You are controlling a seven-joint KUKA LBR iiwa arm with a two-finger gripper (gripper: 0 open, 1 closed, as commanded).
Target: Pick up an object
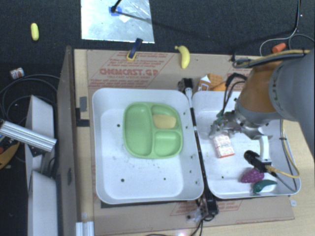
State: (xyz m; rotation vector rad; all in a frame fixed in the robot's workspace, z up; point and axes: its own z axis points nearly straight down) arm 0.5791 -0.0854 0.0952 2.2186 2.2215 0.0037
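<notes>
In the right bin [231, 188], my gripper [218, 128] hangs low near the left side, under the grey arm with its orange band [256, 90]. A small white and red box [223, 145] lies flat just below and right of the gripper; whether they touch is unclear. A purple bunch of grapes [252, 175] and a teal and white object [266, 185] rest near the bin's front right corner. The left bin [110, 181] holds a green divided plate [142, 132] with a yellow item [165, 120] in its upper right compartment.
A banana [184, 56] lies on the cardboard behind the bins, and an orange packet [211, 81] sits at the right bin's back edge. A blue and yellow clamp [134, 49] grips the cardboard's far edge. The divider [194, 132] runs between the bins.
</notes>
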